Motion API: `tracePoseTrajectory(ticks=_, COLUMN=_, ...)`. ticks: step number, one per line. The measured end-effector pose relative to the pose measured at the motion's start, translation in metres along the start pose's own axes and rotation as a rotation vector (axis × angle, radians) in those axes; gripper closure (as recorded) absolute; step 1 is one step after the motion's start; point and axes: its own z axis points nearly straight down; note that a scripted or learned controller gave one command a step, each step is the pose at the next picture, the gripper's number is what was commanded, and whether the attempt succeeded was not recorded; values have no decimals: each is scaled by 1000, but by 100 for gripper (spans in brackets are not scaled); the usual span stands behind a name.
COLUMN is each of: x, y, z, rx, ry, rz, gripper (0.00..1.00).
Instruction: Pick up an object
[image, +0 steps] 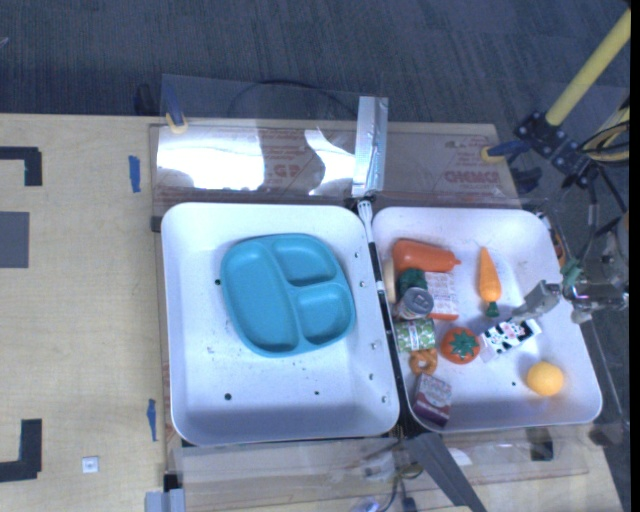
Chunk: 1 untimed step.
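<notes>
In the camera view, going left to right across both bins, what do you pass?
Blue divided plate → silver can → red tomato → small orange carrot → black-and-white cow toy → yellow fruit.

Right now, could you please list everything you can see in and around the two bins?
left bin: 1, white, left half of bench
divided plate: 1, blue, in left bin
right bin: 1, white, beside left bin
carrots: 2, orange, upper right bin
tomato: 1, red, right bin centre
lemon: 1, yellow, lower right corner
small can: 1, silver-topped, near divider
cow toy: 1, black-white, by end effector
end effector: 1, grey, over right bin
</notes>
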Motion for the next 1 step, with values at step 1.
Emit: tracePoseTrajectory(ticks=1, x=13, y=52, z=78, rx=9, ry=2, rz=-32, gripper=0)
